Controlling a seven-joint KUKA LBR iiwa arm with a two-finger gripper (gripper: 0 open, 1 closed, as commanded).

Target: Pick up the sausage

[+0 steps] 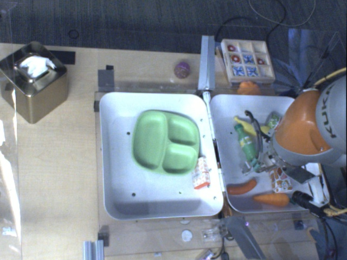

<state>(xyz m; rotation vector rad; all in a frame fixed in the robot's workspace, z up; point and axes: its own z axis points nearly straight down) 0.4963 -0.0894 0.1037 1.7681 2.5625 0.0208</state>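
The sausage (pixel 241 187) is a short reddish-orange link lying near the front left corner of the right bin (pixel 230 145). My gripper (pixel 260 164) hangs under the orange wrist band over the middle of that bin. It is a little above and to the right of the sausage and apart from it. The gripper's tip sits next to a green bottle (pixel 248 145), and the wrist hides part of it.
An orange carrot (pixel 271 200) lies just right of the sausage by the front wall. Yellow and green items (pixel 245 127) crowd the right bin's back. The left bin (pixel 116 145) holds a green divided plate (pixel 165 141) and a red-and-white packet (pixel 201 174). A tic-tac-toe board (pixel 246 61) sits behind the bins.
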